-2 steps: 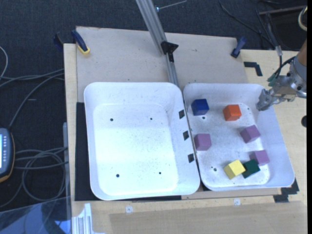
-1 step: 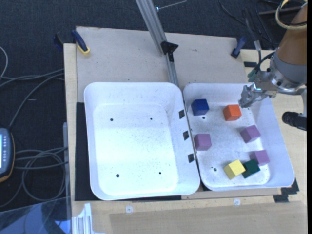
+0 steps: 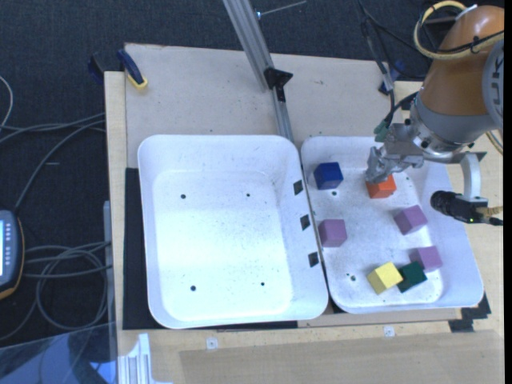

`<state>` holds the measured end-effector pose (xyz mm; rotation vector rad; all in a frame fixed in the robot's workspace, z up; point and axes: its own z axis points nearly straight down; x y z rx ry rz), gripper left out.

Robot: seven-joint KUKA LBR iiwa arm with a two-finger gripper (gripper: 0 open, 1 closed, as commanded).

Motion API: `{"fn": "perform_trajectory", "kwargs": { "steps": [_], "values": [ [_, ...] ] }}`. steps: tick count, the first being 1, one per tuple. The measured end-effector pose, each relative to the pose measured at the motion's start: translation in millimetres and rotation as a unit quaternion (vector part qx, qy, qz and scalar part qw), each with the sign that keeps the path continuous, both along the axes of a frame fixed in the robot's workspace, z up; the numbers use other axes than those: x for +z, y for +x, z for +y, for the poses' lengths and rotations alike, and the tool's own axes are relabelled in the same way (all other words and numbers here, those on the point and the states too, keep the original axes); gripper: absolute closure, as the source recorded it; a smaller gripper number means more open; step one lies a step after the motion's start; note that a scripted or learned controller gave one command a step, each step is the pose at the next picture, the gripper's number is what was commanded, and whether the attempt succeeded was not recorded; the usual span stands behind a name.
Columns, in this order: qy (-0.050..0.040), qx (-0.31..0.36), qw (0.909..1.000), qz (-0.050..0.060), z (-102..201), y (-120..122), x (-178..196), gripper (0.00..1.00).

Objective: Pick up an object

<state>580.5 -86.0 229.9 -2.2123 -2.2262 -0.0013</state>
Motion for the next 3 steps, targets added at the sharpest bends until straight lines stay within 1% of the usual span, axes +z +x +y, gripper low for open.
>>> {"fn": "perform_trajectory", "kwargs": {
  "steps": [1, 3],
  "values": [
    [0.0, 0.0, 1.0, 0.0, 52, 3, -6, 1.0],
    [0.0, 0.0, 1.0, 0.0, 146, -16, -7, 1.0]
  ]
}}
